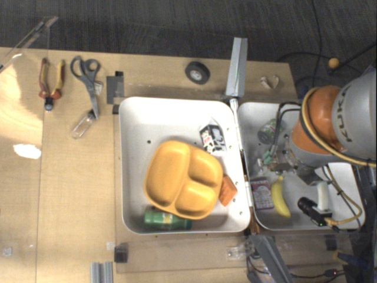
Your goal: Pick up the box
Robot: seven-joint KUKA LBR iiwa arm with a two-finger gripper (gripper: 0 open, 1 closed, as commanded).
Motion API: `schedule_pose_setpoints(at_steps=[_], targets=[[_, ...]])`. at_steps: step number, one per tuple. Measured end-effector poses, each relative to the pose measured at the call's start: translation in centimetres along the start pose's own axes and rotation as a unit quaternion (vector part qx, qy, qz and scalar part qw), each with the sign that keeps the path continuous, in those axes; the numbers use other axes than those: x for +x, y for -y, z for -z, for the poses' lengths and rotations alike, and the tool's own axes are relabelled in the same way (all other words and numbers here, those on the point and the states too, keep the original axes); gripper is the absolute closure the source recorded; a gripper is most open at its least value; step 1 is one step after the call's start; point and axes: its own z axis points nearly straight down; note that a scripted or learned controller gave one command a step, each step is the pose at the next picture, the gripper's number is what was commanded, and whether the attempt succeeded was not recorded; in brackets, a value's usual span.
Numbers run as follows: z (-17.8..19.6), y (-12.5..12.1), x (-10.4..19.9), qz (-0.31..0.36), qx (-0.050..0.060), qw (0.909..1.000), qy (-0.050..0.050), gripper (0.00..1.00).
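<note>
1. Nearest, in the left bin (131, 175), a green can (166, 220) lies on its side under the edge of a yellow divided plate (182, 178).
2. In the right bin (262, 217), a box (262, 194) lies beside a banana (279, 198).
3. An orange block (228, 191) rests by the plate.
4. Farther back, the gripper (277, 161) hangs over the right bin; whether it is wide or narrow cannot be told.
5. Scissors (88, 78) lie on the bench.

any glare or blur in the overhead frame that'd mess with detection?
Camera view: strong glare washes out the bench's left side, with a bright white spot near that edge; both white bins read evenly lit, soft shadow under the yellow tray; the small box by the banana is low-detail, its print unreadable; the arm looks slightly soft.
</note>
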Motion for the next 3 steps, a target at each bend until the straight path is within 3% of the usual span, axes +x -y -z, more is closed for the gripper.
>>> schedule_pose_setpoints(at_steps=[1,2,3], targets=[[1.2,-0.4,0.0,0.001,-0.005,1.0000,0.001,1.00],[4.7,0.4,-1.8,0.319,0.004,0.9477,-0.003,1.00],[9.5,-4.9,5.4,0.149,0.005,0.9889,-0.003,1.00]])
